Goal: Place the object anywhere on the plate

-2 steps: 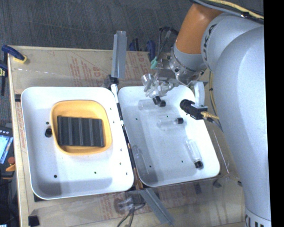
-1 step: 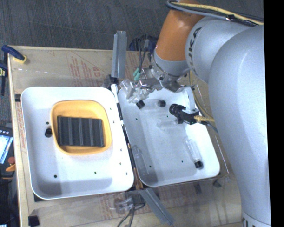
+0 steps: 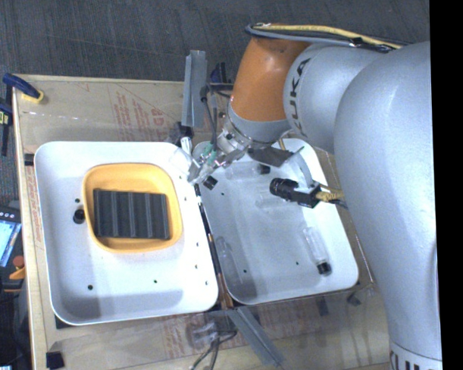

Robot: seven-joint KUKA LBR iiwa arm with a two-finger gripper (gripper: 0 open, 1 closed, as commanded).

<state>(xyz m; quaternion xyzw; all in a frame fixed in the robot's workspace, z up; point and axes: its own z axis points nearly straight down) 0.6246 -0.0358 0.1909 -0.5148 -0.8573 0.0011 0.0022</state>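
A light wooden bench top point(image 3: 100, 109), printed with faint red lettering, is set on a dark grey carpeted floor point(image 3: 97, 33). Two shallow white plastic bins are borne on it side by side, the left bin point(image 3: 64, 289) and the right bin point(image 3: 254, 290) almost touching along their inner edges. A blue-handled clamp point(image 3: 22, 86) is fixed at the bench's far left corner, and a grey metal bracket point(image 3: 195, 87) is seen standing at the far edge between the bins.
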